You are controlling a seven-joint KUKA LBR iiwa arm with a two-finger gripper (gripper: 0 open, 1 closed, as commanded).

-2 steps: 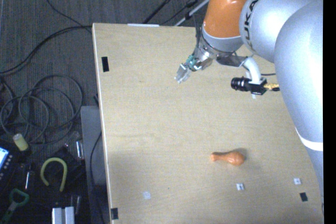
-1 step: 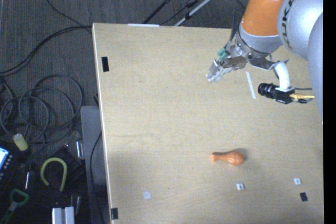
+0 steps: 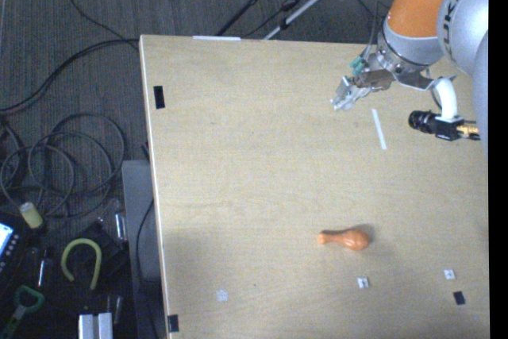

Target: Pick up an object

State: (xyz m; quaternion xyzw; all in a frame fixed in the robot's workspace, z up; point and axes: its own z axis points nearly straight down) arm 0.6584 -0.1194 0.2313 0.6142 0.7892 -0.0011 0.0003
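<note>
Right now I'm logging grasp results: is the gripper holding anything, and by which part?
Nothing shows between the gripper's fingers. The orange pear-shaped object lies on the bench well away from it, and the white stick lies nearby, apart.

Single fixed camera, high above bench (image 3: 238, 171), angled down, arm entering right

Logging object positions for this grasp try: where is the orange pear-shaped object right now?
The orange pear-shaped object lies on the tan bench top, lower right of the camera view, well below the gripper and the white stick.
</note>
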